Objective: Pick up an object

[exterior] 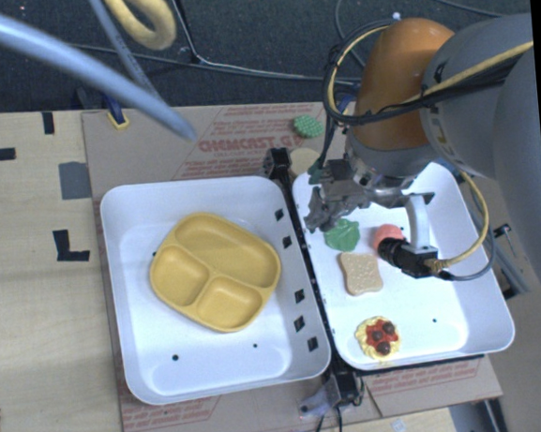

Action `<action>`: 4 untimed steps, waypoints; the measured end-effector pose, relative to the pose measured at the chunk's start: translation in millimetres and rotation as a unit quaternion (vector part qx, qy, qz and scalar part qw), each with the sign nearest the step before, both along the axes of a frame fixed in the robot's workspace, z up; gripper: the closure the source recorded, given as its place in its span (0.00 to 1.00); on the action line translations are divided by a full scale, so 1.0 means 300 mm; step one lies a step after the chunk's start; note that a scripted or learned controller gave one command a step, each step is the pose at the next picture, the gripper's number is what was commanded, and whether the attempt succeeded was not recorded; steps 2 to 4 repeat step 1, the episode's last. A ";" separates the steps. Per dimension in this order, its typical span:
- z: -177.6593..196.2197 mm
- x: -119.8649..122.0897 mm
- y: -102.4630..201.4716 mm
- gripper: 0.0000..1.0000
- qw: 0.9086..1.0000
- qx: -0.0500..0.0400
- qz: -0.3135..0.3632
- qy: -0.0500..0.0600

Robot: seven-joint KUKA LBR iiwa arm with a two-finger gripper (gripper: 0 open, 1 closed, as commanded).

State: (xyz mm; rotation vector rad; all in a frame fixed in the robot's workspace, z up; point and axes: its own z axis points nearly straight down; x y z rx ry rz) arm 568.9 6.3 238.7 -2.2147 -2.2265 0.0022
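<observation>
Pizza (pixel 377 335) sits at the right bin's (pixel 469 334) near edge; up at the far-left corner the gripper (pixel 326 205) hangs right over the green piece (pixel 344 235).

Green piece lies just toward the near side of the tool, touching or almost touching it, close to the divider between the bins. Toast (pixel 361 273) is next down the bin, the red piece (pixel 389 238) just beside it to the right. Whether the tool is spread or pinched, I cannot tell; nothing shows as held. Over in the left bin (pixel 137 363), the yellow tray (pixel 215 271) lies well apart.
</observation>
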 end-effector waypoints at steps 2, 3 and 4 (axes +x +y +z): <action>-0.047 0.015 0.158 1.00 1.000 0.000 0.000 0.001; -0.047 0.015 0.158 1.00 1.000 0.000 0.000 0.001; -0.047 0.015 0.158 1.00 1.000 0.000 0.000 0.001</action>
